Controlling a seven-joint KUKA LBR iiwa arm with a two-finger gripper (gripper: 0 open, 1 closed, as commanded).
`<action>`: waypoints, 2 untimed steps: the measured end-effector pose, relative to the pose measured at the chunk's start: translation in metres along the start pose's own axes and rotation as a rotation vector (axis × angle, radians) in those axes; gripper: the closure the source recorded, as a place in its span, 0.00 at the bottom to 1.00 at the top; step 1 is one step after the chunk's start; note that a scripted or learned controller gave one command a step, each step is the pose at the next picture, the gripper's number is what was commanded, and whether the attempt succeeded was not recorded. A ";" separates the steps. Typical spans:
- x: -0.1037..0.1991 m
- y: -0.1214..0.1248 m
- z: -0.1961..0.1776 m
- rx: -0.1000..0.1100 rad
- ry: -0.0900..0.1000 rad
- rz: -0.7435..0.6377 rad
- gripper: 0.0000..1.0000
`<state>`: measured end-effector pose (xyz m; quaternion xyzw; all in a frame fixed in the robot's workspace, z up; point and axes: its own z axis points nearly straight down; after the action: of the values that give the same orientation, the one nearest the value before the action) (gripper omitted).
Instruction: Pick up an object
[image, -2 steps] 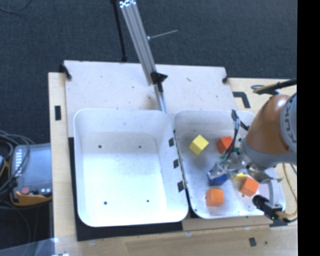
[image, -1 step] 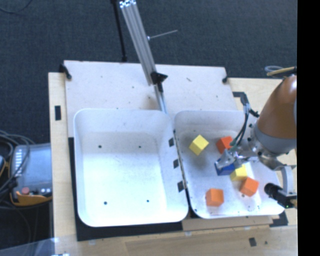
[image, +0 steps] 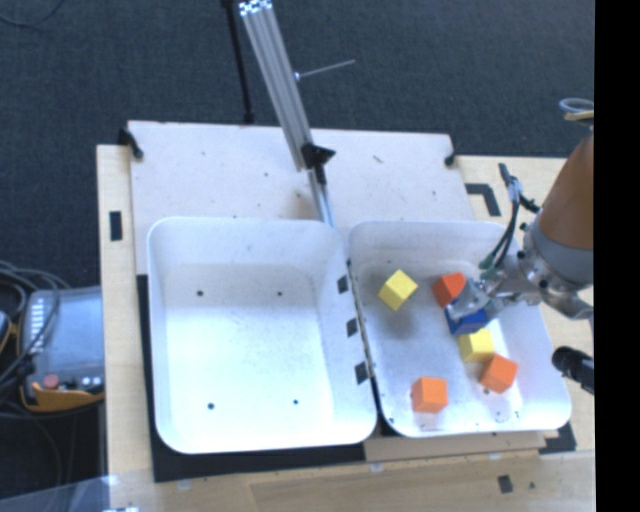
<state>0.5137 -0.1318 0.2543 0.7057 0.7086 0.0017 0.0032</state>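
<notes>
Six small blocks sit in the right-hand bin (image: 400, 245). A yellow cube (image: 398, 290) lies alone toward the bin's left side, turned at an angle. An orange-red block (image: 449, 288) rests near the centre, with a blue block (image: 467, 319) just below it and partly hidden. A second yellow block (image: 477, 344) touches the blue one's lower edge, and an orange cube (image: 498, 373) sits just beside it. Another orange cube (image: 429, 393) lies apart near the front wall.
</notes>
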 end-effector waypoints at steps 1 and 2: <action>0.043 0.015 -0.004 0.005 0.003 -0.003 1.00; 0.090 0.033 0.011 0.008 0.003 -0.003 1.00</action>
<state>0.5465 -0.0415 0.2437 0.7047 0.7095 -0.0002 -0.0005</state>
